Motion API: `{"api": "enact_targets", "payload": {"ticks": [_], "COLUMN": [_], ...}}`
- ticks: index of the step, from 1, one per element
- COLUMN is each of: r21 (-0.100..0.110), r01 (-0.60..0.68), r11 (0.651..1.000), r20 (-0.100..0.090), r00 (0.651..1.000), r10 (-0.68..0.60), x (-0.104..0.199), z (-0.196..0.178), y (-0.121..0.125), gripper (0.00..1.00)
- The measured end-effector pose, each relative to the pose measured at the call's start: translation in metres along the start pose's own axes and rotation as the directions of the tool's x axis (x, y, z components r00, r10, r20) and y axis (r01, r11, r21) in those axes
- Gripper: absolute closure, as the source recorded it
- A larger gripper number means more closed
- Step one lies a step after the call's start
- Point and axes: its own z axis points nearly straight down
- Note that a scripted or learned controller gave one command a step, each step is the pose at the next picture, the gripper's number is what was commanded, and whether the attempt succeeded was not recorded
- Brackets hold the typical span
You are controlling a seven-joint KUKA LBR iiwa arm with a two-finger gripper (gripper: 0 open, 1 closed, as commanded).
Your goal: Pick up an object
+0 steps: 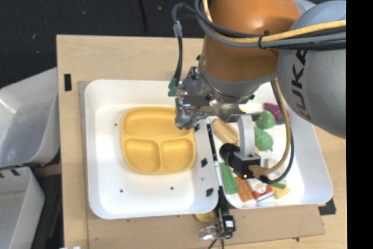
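The end effector (185, 116) hangs over the yellow tray's (156, 146) upper right corner, its opening impossible to judge, while the toys (263, 131) lie well right of that tray.

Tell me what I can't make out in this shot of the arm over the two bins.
- Gripper fingers: in the camera view the arm's orange band hides them.
- Right bin: much of its floor lies under the arm.
- Items there, such as the green piece: crowded and partly covered, too small to identify.
- Yellow tray in the left bin: its upper right corner is hidden by the wrist.
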Motion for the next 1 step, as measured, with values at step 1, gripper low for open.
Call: {"api": "enact_targets", "payload": {"ticks": [1], "r21": [-0.01], "r01": [-0.009], "r11": [1.0], "r20": [-0.001], "r00": [1.0], "r10": [0.009], "x": [-0.0255], "z": [-0.0437], "y": [-0.0063], "gripper": [1.0]}}
